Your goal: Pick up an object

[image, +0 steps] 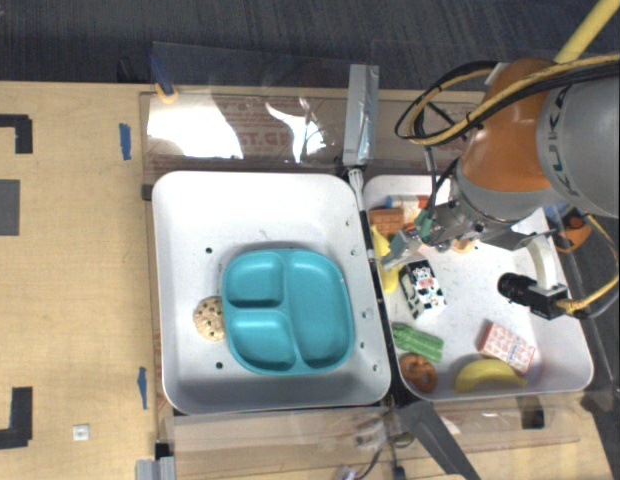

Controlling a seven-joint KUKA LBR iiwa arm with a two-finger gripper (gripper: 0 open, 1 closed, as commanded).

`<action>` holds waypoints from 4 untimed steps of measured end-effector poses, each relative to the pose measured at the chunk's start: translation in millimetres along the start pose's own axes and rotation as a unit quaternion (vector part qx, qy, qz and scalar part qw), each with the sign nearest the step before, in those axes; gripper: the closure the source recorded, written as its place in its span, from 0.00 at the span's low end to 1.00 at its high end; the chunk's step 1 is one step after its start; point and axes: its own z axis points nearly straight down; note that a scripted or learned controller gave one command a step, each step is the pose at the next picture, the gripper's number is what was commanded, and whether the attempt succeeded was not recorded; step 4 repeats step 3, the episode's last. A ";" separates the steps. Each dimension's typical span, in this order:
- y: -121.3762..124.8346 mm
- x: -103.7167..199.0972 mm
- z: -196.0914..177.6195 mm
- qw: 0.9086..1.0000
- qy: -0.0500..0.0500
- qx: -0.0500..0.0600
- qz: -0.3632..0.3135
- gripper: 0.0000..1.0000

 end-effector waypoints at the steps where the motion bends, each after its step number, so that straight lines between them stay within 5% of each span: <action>1: -45.9 -14.7 -0.2 1.000 0.001 0.002 -0.020 0.00; 2: 10.7 -11.9 -0.4 0.989 0.000 -0.001 -0.151 0.00; 3: -22.1 -25.6 -0.6 0.971 0.001 0.001 -0.237 0.00; 4: -22.1 -25.6 -0.6 0.971 0.001 0.001 -0.237 0.00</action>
